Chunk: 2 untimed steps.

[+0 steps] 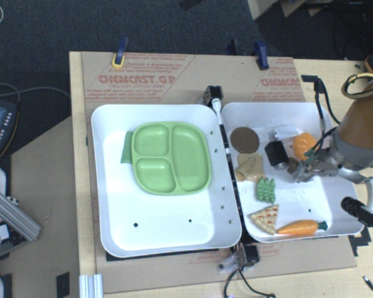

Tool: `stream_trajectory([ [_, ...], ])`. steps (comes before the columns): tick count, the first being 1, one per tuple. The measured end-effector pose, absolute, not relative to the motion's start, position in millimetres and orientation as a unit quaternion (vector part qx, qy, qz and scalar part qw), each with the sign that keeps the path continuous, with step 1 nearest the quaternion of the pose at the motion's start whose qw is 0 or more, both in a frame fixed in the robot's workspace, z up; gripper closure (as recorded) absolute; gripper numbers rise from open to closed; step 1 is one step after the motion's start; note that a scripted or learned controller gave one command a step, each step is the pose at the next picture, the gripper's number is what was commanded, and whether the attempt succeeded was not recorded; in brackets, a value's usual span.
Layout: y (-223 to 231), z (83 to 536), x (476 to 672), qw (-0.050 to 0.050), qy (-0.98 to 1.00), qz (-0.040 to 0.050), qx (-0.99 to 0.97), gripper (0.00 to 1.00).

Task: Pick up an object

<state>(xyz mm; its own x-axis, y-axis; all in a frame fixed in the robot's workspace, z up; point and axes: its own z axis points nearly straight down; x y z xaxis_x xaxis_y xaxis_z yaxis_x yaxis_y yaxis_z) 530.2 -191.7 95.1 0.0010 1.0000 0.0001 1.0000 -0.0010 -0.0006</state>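
The right bin (298,112) holds several toy foods. A brown round cookie (244,139) lies at the back left, with a tan lump (250,167) and a green leafy piece (265,190) in front of it. A pizza slice (266,218) and a carrot (298,228) lie near the front wall. An orange fruit (304,144) sits at the back right. My gripper (290,163) is low in this bin, just left of and below the orange fruit and close against it. Its black body partly hides what lies beneath.
The left bin (168,228) holds a green divided plate (171,158) lying on a darker green flat piece (126,148). The grey arm with its orange band (362,128) crosses the right bin's right wall. Clamps and cables sit along the bench's back edge.
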Motion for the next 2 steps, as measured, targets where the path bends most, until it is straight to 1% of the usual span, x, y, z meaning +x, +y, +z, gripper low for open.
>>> stream_trajectory([
  [1, -196.4, 154.1, 523.3, -0.003, -0.707, -0.0008, -0.708, 1.00],
  [2, -188.7, 211.6, 519.3, -0.003, -0.708, -0.0014, -0.707, 1.00],
])
